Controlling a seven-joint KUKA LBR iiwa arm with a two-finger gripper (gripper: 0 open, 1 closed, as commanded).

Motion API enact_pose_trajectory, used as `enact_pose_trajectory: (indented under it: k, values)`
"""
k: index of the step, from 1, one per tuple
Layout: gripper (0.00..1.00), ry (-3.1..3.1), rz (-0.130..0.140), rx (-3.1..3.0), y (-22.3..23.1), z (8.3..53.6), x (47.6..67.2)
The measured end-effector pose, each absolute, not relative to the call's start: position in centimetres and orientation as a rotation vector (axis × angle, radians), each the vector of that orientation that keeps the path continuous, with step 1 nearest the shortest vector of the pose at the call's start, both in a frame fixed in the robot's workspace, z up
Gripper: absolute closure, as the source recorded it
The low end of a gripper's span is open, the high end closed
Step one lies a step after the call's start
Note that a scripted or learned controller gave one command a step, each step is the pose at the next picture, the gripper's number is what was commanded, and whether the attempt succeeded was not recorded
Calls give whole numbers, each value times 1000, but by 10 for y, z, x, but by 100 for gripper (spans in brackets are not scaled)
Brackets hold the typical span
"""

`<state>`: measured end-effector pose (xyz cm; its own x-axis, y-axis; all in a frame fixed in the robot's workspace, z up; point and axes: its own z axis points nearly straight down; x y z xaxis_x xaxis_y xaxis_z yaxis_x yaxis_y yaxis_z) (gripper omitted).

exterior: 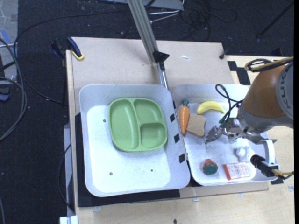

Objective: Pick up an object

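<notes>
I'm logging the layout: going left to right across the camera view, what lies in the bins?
Green divided plastic plate → orange toy carrot → tan bread slice → yellow banana → red-and-white card.

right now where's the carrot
The carrot lies in the right bin, at its left wall, touching the bread slice on its right, with the banana a little further right.

Grey arm (286, 85), orange band (264, 94), black cable (226, 99)
</notes>
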<state>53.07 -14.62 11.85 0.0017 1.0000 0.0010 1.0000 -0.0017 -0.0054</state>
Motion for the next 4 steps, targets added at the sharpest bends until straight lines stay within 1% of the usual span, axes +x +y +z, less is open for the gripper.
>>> enact_pose_trajectory:
  k: [1, 2, 3, 4]
  values:
    - [100, -2220, 0, -2223, -146, 131, 532]
    - [100, -2227, -5, -2223, -143, 193, 529]
    - [100, -2227, -3, -2222, -143, 228, 530]
    - [100, -2230, -3, -2213, -89, 220, 546]
